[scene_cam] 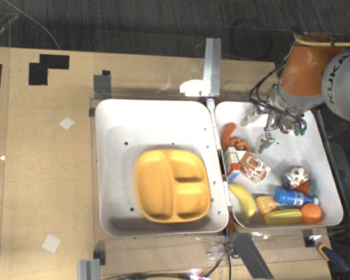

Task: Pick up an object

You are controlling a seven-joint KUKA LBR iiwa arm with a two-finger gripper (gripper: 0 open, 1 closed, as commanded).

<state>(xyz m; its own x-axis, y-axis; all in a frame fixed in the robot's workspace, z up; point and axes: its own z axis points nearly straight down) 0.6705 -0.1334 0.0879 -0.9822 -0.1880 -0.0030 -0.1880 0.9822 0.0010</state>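
Above the right white plastic bin (332, 174), my fingers (267, 140) hang spread, pinching nothing. Just below lies a small white-and-orange printed carton (254, 168): light, stiff-sided, probably crushable. I would judge its two flat faces the safest hold.

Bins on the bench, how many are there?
2. The left bin holds a yellow divided tray; the right bin holds a heap of toy food.

bench (41, 174): pale wood | floor (134, 10): dark grey carpet
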